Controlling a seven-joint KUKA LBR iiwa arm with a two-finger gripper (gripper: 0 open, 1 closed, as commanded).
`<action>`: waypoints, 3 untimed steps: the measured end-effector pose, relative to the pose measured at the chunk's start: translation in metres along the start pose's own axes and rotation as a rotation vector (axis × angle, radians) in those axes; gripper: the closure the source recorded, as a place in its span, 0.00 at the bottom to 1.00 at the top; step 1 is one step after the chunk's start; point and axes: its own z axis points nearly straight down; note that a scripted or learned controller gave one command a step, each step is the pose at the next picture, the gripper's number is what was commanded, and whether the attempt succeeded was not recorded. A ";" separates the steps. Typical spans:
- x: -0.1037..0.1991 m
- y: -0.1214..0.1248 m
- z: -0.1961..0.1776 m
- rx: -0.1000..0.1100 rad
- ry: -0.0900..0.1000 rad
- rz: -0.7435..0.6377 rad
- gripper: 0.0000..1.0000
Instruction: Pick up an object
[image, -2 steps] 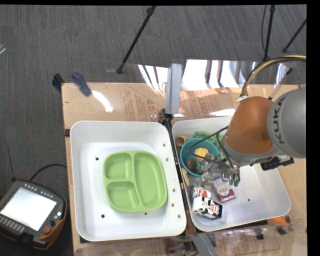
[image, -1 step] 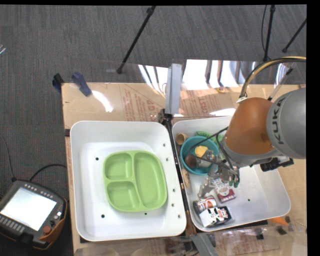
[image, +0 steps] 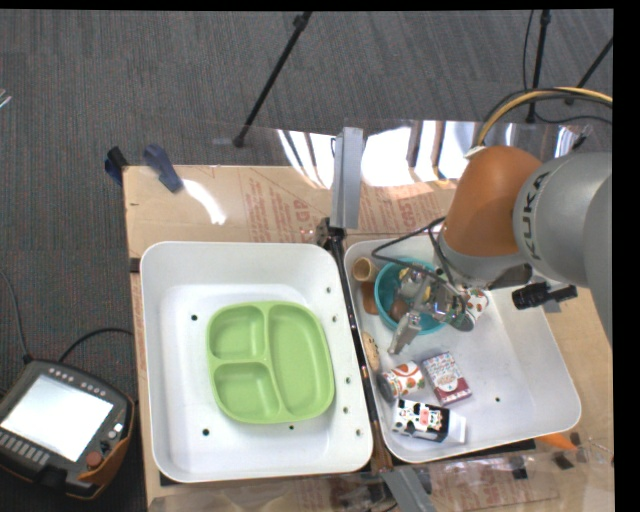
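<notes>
The teal bowl (image: 402, 292) sits in the right bin (image: 545, 385), directly under the gripper (image: 412, 318). Its fingers seem spread, nothing between them. Small cartons (image: 446, 378) lie just beyond the fingertips, toward the camera.

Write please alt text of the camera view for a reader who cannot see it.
A grey and orange robot arm reaches from the right over the right white bin, its gripper above a teal bowl near small packages. The left white bin holds a green divided plate.
</notes>
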 end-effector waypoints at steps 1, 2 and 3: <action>0.047 -0.101 -0.010 -0.006 -0.048 0.012 0.00; 0.009 -0.066 -0.007 -0.001 -0.030 0.175 0.00; -0.004 0.000 -0.002 -0.002 -0.024 0.252 0.00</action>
